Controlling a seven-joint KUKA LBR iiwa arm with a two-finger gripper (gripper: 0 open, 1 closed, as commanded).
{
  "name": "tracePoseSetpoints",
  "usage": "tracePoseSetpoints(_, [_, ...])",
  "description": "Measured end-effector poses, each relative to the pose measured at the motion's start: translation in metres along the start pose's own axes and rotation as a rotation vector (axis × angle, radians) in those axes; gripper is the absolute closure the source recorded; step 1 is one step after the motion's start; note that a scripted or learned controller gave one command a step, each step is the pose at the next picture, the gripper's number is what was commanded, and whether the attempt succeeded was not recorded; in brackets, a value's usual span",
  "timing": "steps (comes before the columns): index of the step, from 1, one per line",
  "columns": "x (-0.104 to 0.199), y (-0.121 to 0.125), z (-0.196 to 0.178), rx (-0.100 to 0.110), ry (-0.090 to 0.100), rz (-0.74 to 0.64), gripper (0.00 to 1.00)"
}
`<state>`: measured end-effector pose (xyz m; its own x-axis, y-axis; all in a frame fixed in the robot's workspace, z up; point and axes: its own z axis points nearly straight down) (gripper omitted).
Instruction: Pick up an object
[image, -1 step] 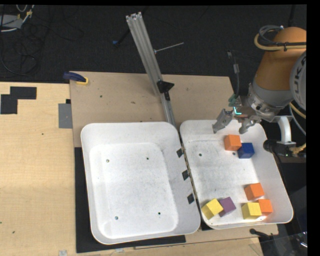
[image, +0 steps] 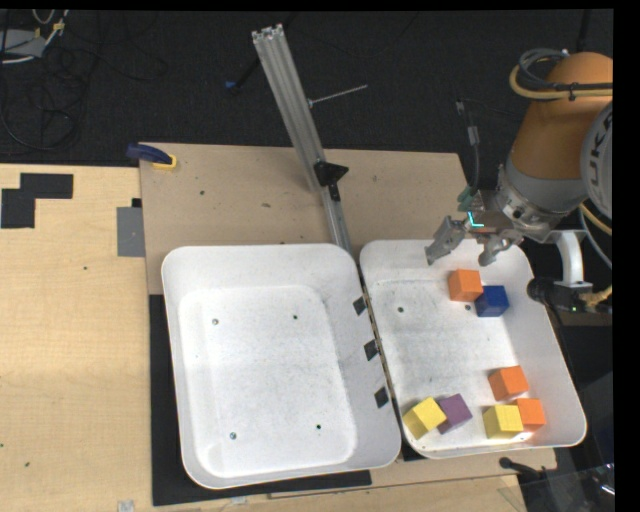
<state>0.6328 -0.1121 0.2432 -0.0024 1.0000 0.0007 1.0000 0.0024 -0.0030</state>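
Orange cube (image: 465, 285) squarish, edges skewed; tool (image: 468, 247) open above

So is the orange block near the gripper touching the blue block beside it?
Touching, as far as the camera view shows: the orange block and the blue block meet at a corner with no white bin floor visible between them.

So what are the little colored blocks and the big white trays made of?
The blocks, like the orange block and blue block, look like painted wood or foam: solid matte colors, no shine. I can't tell which. The white bins look like thin molded plastic, with rounded rims and a faintly speckled, dull surface.
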Motion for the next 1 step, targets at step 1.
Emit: tracePoseSetpoints(1, [-0.0036,0.0073,0.0501,0.005,0.0,0.001,0.0])
